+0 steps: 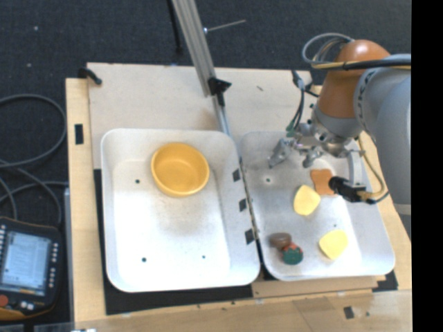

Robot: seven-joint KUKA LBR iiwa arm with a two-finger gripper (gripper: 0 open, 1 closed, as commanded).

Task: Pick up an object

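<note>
well, the nearest candidate, an orange block [321, 180], is lying in the right bin [266, 151], just below and to the right of the end effector [296, 153], which is hovering over the bin's upper part with its fingers spread and nothing between them. further out, two yellow pieces [306, 200] [333, 244] are sitting lower in the same bin, with a brown lump [279, 240] touching a green one [293, 256]. across the counter [152, 95], the left bin [124, 254] is holding a yellow bowl [180, 169].

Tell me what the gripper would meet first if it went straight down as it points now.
Probably bare floor of the right bin; the gripper hangs up-left of the orange piece, though depth is unclear.
</note>
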